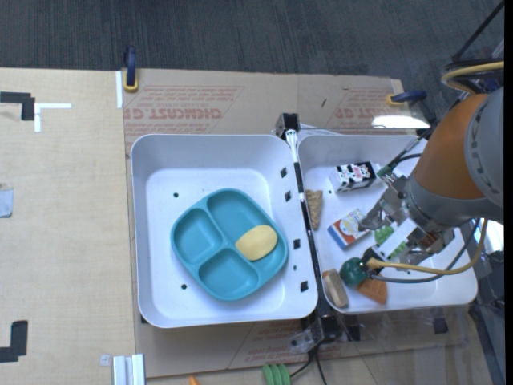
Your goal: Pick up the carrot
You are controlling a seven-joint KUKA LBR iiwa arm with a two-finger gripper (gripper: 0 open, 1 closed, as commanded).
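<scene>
The carrot (pixel 373 292) lies at the front of the right bin (pixel 449 293), an orange wedge with a round dark-green top (pixel 353 272) pointing left. My gripper (pixel 385 231) hangs over the middle of that bin, just above and behind the carrot, reaching in from the right. The wrist hardware hides its tip. A small green patch shows at the gripper, and I cannot make out what it is. Nothing orange sits at the gripper.
A red, white and blue carton (pixel 348 228) lies left of the gripper, with a black-and-white cow-patterned item (pixel 355 175) behind it. Brown bread-like pieces (pixel 313 205) (pixel 334 288) rest along the right bin's left wall. The left bin (pixel 152 239) holds a teal divided plate (pixel 210 257) bearing a yellow lump (pixel 256 242).
</scene>
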